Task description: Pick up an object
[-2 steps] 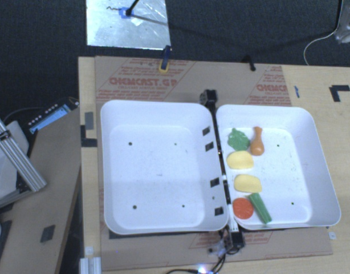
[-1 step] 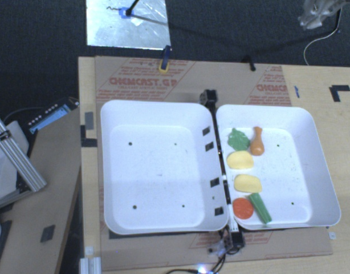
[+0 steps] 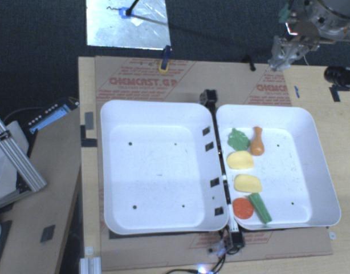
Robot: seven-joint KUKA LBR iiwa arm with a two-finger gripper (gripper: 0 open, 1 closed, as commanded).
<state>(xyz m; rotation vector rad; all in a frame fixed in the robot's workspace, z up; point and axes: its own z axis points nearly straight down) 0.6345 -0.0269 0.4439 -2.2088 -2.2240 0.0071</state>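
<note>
The right bin (image 3: 312, 153) holds several toy foods along its left side. A green leafy piece (image 3: 239, 138) and an orange drumstick-shaped piece (image 3: 257, 141) lie at the back. Two yellow pieces (image 3: 240, 160) (image 3: 247, 182) sit below them. A red round piece (image 3: 243, 208) and a green stick-shaped piece (image 3: 260, 208) lie at the front. My gripper (image 3: 280, 57) hangs high above the bench at the upper right, beyond the right bin's back edge and well apart from every object. Nothing shows in it.
The left bin (image 3: 158, 164) stands beside the right one, joined by black clips (image 3: 209, 147). A cardboard sheet (image 3: 146, 79) lies under both. A shiny plate (image 3: 126, 16) lies at the back left, and a metal frame (image 3: 15, 158) stands at the left edge.
</note>
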